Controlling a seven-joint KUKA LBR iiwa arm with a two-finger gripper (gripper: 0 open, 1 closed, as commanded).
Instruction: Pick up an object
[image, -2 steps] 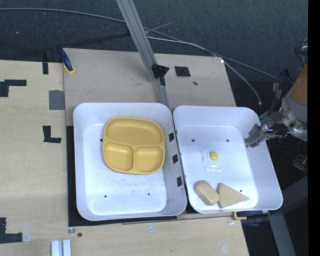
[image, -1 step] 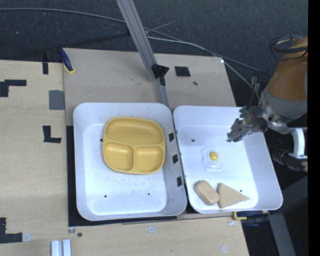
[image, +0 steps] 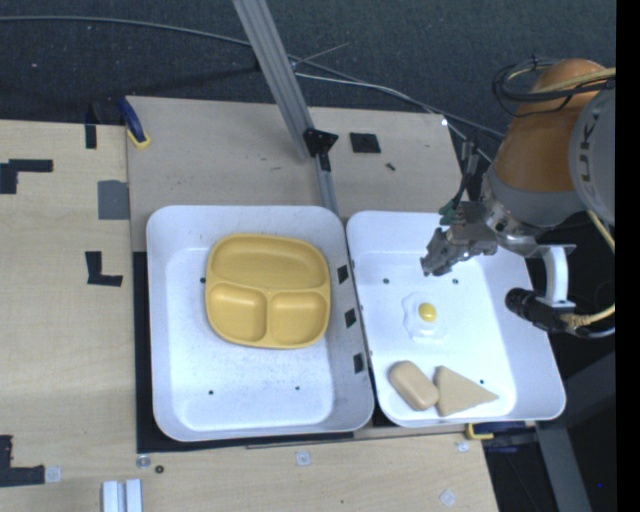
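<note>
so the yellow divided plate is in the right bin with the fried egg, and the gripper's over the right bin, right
Not quite. In the camera view the yellow plate lies in the left bin, alone. The fried egg is in the right bin, and the gripper is over the right bin.

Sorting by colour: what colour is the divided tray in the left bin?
Yellow; the divided tray shows clearly in the camera view.
</note>
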